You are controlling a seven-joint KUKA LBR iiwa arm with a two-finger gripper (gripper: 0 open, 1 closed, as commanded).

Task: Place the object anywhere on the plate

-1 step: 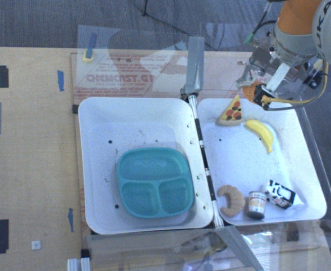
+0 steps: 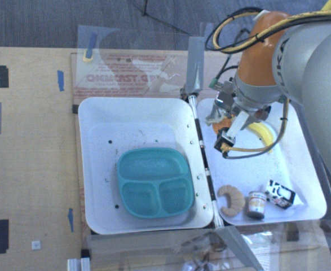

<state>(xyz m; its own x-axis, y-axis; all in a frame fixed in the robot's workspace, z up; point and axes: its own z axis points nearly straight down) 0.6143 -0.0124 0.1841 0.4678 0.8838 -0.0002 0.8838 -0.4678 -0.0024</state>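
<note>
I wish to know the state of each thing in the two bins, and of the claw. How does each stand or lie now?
Plate: flat in left bin, right way up.
Croissant: lying in right bin, near its front wall.
Small jar: upright, beside croissant.
Black-and-white packet: lying right of the jar.
Yellow thing: partly hidden by arm.
Claw: above right bin; grip unclear.

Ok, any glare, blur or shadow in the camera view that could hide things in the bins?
Camera view: light is even and the teal plate is sharp; glare sits on the clear sheet beyond the bins; the arm is out of focus and covers part of the yellow object in the right bin.
</note>
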